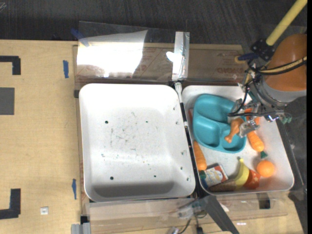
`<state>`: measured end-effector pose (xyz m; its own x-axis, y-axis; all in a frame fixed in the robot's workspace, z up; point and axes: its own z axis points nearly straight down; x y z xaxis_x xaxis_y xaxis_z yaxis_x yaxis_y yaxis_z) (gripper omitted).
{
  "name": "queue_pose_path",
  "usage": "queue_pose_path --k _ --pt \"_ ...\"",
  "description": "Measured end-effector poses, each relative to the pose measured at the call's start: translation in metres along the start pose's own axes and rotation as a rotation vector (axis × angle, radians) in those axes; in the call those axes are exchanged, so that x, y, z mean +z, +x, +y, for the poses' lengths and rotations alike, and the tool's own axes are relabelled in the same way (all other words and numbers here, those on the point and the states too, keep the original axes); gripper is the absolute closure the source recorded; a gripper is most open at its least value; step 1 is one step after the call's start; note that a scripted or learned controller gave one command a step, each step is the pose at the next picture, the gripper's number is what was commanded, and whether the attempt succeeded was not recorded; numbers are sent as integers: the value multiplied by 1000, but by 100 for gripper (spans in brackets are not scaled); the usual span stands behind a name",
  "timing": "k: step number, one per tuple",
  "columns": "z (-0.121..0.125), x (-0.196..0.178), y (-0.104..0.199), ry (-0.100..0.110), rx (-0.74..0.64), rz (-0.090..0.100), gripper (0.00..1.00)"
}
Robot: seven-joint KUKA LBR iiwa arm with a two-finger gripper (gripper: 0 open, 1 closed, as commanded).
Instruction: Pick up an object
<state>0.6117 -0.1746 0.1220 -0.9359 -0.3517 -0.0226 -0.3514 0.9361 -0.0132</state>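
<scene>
Taking the teal dish [212, 123] in the right bin [287, 172] as the landmark: nearest the camera, below the dish along the bin's front wall, lie a small printed carton [214, 173], a banana [240, 172] and something red [252, 178] half hidden under the banana, too covered to name. Just right of these sits an orange ball [265, 168]. A carrot [200, 156] lies off the dish's lower left corner, against the bin's left wall. Another carrot [255, 140] lies just right of the dish, its green end pointing down. At the dish's right rim the gripper [242, 123] hangs low, wires and metal cluttering it; an orange piece [233, 130] sits right under it, but whether the fingers are spread or pinching cannot be told. Left of the dish lies the left bin [131, 135].
</scene>
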Motion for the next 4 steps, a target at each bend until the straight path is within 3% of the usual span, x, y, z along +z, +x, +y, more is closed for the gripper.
queue_pose_path --k 1,2,3,4 --pt "45 -123 -70 -5 54 1 100" --pt "52 -102 -83 -11 101 13 100" --pt "82 -108 -90 -12 -39 15 100" --pt "19 -133 -71 -8 -191 10 100"
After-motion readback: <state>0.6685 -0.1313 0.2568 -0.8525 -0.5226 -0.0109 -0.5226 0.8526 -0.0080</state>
